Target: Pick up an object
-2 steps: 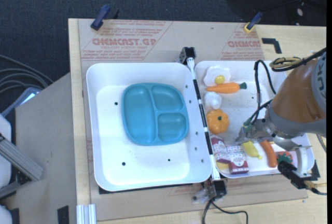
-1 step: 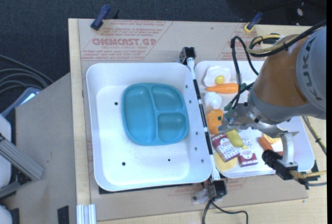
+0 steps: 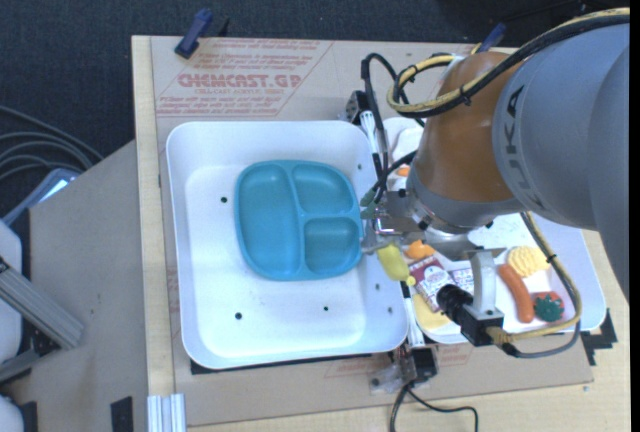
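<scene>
Camera view: gripper [image 3: 378, 225], state untellable, is hung at the right bin's [image 3: 590, 250] left edge; the yellow toy [image 3: 393, 263] should be centred.

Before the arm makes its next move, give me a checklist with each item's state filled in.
1. Gripper over a bin: ok, at the left bin's right wall.
2. Object between the fingers: cannot tell.
3. Blue divided plate lying flat in the left bin: ok.
4. Small items within reach: ok, a yellow piece and a carrot toy lie in the right bin.
5. Right bin in view: not ok, the arm covers much of it.
</scene>
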Robot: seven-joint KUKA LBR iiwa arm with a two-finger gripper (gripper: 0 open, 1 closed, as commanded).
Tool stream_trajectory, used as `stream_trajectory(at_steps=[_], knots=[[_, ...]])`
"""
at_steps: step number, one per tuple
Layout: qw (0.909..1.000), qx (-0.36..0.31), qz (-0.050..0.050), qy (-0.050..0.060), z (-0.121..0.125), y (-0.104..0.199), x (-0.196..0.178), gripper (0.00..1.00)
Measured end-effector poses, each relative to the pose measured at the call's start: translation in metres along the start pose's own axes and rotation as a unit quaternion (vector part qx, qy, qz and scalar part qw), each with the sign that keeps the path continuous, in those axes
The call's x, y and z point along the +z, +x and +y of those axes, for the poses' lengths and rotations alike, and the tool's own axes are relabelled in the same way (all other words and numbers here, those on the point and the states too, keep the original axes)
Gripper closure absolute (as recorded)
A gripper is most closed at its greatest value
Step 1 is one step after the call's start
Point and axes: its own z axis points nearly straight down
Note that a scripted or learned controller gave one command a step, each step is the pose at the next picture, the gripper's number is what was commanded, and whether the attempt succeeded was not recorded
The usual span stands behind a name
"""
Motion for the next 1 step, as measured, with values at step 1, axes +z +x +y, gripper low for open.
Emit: stream_trajectory(at_steps=[1], knots=[[1.0000,0.000,0.000,0.000,0.0002,-0.0037,-0.0297,1.00]])
